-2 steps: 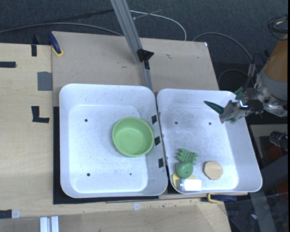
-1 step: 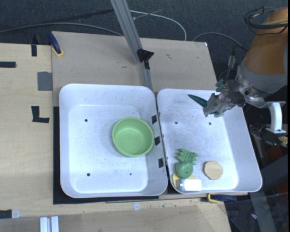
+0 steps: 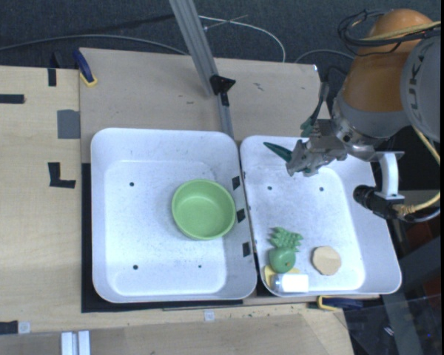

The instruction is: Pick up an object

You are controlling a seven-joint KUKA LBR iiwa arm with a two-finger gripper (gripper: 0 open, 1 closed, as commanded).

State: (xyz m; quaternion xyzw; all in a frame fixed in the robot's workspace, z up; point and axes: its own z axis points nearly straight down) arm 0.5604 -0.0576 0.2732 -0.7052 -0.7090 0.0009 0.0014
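Probably your easiest pick is the green pineapple toy (image 3: 283,251): light, stiff plastic, grippable across its body. Whether the gripper (image 3: 305,165) is spread, you cannot tell.

Right bin contents: a green toy pineapple (image 3: 283,250) lies at 6 o'clock, leafy crown pointing to 12. A tan round disc (image 3: 326,260) lies flat just beside it at 3 o'clock. A white block (image 3: 294,282) on a yellow piece (image 3: 269,275) sits against the near wall. A dark green pointed item (image 3: 278,151) lies at 11 o'clock.
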